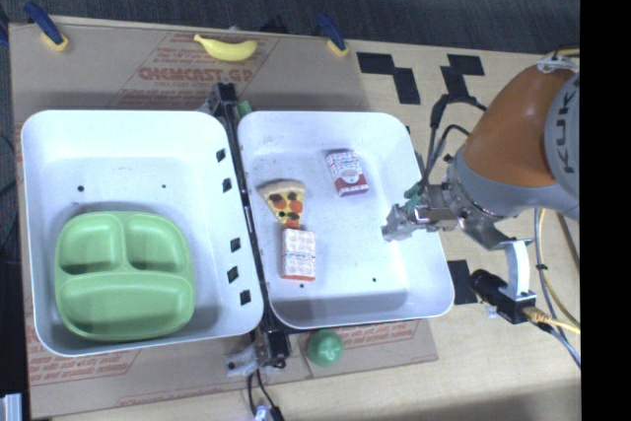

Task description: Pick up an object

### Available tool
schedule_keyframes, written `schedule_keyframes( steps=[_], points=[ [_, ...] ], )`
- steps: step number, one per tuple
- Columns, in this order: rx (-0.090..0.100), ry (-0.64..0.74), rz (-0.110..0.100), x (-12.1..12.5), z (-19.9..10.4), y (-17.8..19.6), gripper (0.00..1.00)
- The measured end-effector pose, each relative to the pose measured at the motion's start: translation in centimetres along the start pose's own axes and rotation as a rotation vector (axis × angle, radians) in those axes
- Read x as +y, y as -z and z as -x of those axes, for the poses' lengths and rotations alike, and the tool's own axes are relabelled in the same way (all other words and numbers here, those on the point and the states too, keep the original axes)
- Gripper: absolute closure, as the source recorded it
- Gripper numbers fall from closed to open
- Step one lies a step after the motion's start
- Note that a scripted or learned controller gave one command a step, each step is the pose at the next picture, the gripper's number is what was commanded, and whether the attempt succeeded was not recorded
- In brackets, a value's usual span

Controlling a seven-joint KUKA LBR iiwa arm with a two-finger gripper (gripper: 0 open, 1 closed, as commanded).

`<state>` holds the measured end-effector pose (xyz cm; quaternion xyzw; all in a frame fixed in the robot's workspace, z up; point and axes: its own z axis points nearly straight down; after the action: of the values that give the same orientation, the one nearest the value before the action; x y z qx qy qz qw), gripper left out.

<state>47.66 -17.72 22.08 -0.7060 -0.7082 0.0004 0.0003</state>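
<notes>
Big brown worktop (394, 355) under everything. Two white bins on it: the right bin (394, 128) just under the pincer (398, 224), the left bin (59, 133) far off to the pincer's left. Grey arm (513, 143) with an orange band, reaching in from the right. Green tray (123, 273) with three parts, lying in the left bin, well away from the pincer. Red and white box (346, 172) up and left of the pincer, near it. Toy pizza slice (284, 199) further left, with a small packet (298, 253) just below it. Yellow banana (226, 45) and green ball (323, 346) outside the bins. Pincer low over the right bin's right side, nothing seen in it; open or closed, cannot tell.
</notes>
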Motion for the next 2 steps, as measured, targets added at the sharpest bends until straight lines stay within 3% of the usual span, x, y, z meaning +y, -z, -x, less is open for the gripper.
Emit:
schedule_keyframes(
  steps=[1,2],
  points=[
    [0.001,0.004,-0.003,0.5,-1.4,-0.4,1.0],
    [0.001,0.003,0.001,6.2,-5.4,1.2,1.0]
  ],
)
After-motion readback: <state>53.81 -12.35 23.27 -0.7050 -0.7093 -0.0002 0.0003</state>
